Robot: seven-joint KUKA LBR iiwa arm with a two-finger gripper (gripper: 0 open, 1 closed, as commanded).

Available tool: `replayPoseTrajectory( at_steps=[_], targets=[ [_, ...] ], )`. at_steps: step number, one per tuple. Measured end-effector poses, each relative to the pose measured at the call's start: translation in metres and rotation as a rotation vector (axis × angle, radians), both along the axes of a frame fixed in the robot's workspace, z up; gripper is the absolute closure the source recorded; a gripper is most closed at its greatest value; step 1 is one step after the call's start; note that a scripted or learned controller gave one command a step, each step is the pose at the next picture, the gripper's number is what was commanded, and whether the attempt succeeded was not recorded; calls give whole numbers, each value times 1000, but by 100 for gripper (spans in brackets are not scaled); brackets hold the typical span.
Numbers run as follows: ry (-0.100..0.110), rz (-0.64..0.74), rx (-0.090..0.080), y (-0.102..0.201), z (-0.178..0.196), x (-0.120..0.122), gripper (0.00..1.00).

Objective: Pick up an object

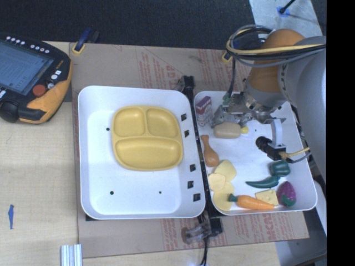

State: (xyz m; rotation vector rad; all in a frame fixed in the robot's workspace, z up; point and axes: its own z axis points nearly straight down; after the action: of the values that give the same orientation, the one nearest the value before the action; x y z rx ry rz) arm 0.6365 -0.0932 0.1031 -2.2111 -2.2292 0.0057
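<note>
I see the gripper [233, 115] low in the right bin [304, 165], directly above the beige potato [227, 130]; finger opening and contact: cannot tell.

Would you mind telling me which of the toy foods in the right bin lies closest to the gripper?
The beige potato-like piece, lying just below the gripper near the bin's top. The drumstick, carrot and green pepper lie farther down.

divided plate [147, 137] in left bin [89, 148]; carrot [252, 202] in right bin [302, 173].
</note>
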Motion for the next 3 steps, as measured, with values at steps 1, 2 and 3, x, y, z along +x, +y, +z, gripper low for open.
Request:
replayPoseTrajectory(
  at_steps=[1, 2, 3],
  targets=[
    [-6, -8, -2, -32, 46, -11, 100],
    [-6, 2, 4, 40, 103, -33, 100],
    [-8, -3, -1, 14, 149, -3, 100]
  ],
)
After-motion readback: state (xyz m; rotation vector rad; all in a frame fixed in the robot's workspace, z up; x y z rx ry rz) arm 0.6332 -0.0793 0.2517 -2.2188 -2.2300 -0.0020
